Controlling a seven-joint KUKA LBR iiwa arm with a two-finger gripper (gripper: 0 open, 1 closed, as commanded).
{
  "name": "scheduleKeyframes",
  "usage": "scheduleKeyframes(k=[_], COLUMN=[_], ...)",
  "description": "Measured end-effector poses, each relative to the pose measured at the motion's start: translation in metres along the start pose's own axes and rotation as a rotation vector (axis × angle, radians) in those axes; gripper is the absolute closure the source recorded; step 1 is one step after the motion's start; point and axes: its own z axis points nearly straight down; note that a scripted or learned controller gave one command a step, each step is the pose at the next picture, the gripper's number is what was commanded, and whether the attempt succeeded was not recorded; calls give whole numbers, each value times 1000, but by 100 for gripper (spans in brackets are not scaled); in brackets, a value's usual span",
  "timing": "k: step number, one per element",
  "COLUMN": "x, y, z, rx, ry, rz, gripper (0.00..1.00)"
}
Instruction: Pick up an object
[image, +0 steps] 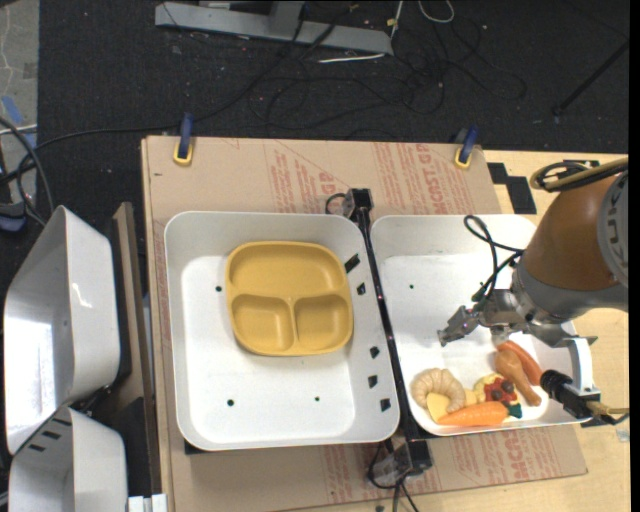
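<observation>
Several toy foods lie in the near right corner of the right bin (420, 250): a pale croissant-like piece (437, 382), an orange carrot (476, 414), a reddish-orange sausage (518, 368), a small yellow chunk (438, 405) and a small multicoloured piece (500, 389). My gripper (458, 329) hangs over the bin's bare floor, up and slightly right of the croissant piece and left of the sausage. It is small and dark here. Nothing shows held in it.
A yellow divided plate (290, 298) rests in the left bin (195, 400). A black divider (372, 300) runs between the bins. My arm's orange band (575, 235) overhangs the right bin's right side. Cables (485, 250) trail across its far part. White tubs (60, 310) stand off the bench at left.
</observation>
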Motion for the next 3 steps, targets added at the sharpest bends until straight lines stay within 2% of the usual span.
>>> scheduleKeyframes(k=[1, 2, 3], x=[0, 9, 9], y=[1, -4, -4], z=[-12, -65, -74], rx=[-4, -7, -6], ry=[-1, -2, -2], rz=[1, -5, -4], gripper=[100, 100, 100])
